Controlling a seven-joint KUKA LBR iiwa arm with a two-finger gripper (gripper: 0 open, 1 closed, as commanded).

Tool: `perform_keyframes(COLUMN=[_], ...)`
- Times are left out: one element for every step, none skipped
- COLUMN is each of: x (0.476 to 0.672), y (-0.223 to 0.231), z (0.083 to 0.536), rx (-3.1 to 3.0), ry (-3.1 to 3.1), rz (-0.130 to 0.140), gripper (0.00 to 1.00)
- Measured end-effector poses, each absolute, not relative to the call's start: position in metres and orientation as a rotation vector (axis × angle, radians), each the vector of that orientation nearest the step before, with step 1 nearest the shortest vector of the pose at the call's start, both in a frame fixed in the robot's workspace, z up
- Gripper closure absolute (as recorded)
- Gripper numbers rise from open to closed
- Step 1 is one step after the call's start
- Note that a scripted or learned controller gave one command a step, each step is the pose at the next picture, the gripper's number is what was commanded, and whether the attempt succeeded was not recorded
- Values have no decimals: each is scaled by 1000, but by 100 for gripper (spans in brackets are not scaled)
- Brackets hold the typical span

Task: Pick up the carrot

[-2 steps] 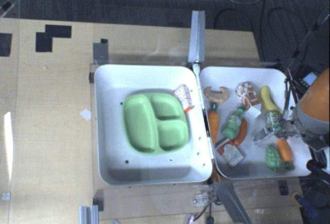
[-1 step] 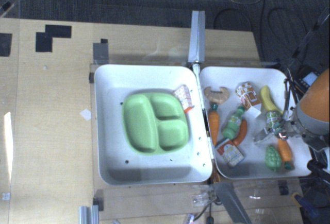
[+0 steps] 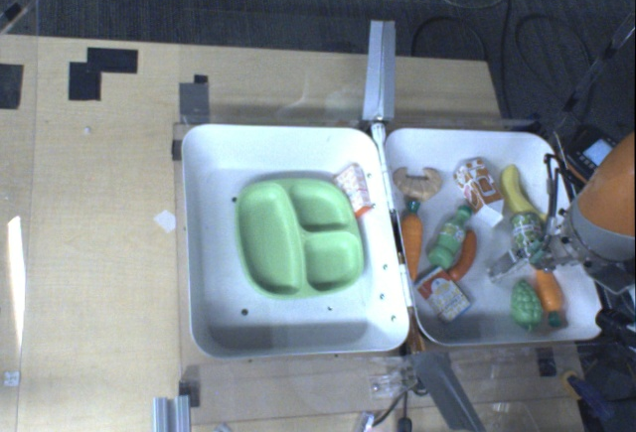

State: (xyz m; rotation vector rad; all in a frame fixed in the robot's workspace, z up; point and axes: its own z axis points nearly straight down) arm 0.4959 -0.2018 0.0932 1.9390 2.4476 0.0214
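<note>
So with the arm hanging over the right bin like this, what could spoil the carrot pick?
1. Two orange carrots lie in the right bin: one by the divider, one near the pincer at. The program might take either.
2. The near carrot touches a green leafy toy, which could be nudged or grabbed along with it.
3. It also lies close to the bin's right wall, leaving little room to close around it.

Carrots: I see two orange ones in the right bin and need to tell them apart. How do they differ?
The left carrot lies against the bin's left wall, long and slim, running nearly straight up and down the view. The right carrot looks shorter and stubbier, tilted, beside a green bumpy item and close under the gripper. The left carrot lies well away from the gripper. Both are orange and lie in the right bin.
</note>
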Motion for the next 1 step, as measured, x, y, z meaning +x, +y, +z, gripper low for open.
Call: perform_keyframes(x=[493], y=[-204], z=[91], rx=[1593], ry=[2690], rz=[11], gripper=[0])
